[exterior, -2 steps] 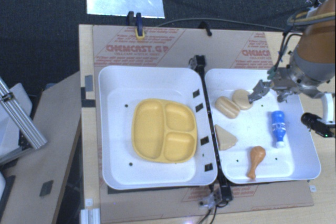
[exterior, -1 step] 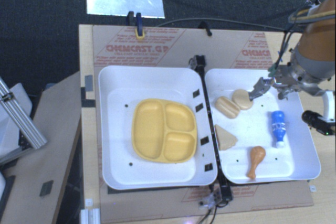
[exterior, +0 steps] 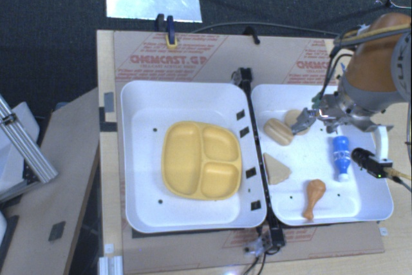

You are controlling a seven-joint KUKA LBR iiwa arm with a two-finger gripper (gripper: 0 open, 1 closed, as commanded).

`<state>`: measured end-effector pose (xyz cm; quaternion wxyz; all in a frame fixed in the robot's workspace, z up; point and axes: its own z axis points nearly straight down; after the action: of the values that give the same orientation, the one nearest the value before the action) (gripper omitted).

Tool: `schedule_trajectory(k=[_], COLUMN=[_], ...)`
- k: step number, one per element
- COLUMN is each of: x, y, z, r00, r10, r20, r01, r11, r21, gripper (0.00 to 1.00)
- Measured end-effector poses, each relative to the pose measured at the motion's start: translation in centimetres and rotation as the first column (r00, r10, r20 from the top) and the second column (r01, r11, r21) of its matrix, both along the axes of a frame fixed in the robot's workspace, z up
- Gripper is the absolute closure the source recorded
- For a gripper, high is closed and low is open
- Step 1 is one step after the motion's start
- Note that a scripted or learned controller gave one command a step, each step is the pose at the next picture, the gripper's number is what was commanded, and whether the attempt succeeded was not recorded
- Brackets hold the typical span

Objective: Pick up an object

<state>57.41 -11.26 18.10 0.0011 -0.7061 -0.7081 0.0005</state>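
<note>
The right bin holds a tan bread roll, a pale round piece just behind it, a triangular sandwich slice, a brown drumstick and a small blue bottle. My gripper hangs low over the back of this bin, right beside the roll and the round piece, its metal tip pointing left toward them. Nothing is visibly held in it. The arm's grey and orange wrist rises behind it at the right.
The left bin holds a yellow divided plate. A black hinge strip runs between the two bins. A blue and yellow clamp stands at the bench's back edge.
</note>
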Motion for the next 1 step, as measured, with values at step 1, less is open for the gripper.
schedule_trajectory(k=[1], x=[0.43], y=[0.01], z=[-4.23], r00=[1.000], r10=[-0.001], r20=[0.001], r01=[0.001], r11=[1.000], r21=[-0.001], gripper=[0.00])
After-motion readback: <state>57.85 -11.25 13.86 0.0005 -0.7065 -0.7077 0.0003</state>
